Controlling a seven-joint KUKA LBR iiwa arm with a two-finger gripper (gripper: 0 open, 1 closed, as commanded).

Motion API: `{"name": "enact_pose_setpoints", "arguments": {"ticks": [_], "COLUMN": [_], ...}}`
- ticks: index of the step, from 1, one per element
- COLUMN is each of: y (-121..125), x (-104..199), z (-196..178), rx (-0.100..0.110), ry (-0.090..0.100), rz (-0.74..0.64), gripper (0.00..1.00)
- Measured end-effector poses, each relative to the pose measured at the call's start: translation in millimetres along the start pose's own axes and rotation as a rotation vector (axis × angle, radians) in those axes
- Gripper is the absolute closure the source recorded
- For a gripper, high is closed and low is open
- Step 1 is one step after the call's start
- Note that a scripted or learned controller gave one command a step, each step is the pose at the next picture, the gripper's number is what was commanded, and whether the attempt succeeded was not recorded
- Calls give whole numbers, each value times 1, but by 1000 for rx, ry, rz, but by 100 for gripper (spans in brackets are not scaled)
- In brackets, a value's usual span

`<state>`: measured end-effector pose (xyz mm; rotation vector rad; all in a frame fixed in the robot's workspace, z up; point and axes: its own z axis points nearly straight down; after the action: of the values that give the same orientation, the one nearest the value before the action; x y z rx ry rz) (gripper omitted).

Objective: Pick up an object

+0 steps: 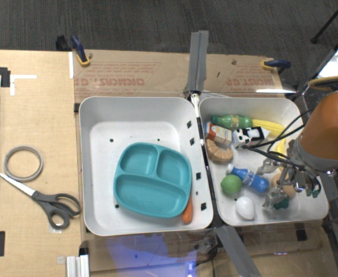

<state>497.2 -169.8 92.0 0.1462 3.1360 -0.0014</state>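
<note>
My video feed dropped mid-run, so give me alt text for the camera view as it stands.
The gripper hangs low in the right bin, beside a white egg, green ball and blue bottle; nothing shows between its fingers. The left bin holds a teal divided plate with a carrot at its edge.

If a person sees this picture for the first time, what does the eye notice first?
First, the teal divided plate in the left bin, with an orange carrot at its edge. Then the right bin, crowded with small toys, where the gripper reaches in beside a white egg and a green ball.
</note>
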Motion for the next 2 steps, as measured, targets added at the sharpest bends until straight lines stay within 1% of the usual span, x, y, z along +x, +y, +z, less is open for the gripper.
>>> {"name": "enact_pose_setpoints", "arguments": {"ticks": [1, 2], "y": [53, 66], "x": [24, 25], "z": [0, 0], "rx": [-1, -1], "ry": [1, 0], "rz": [26, -141], "gripper": [0, 0]}}
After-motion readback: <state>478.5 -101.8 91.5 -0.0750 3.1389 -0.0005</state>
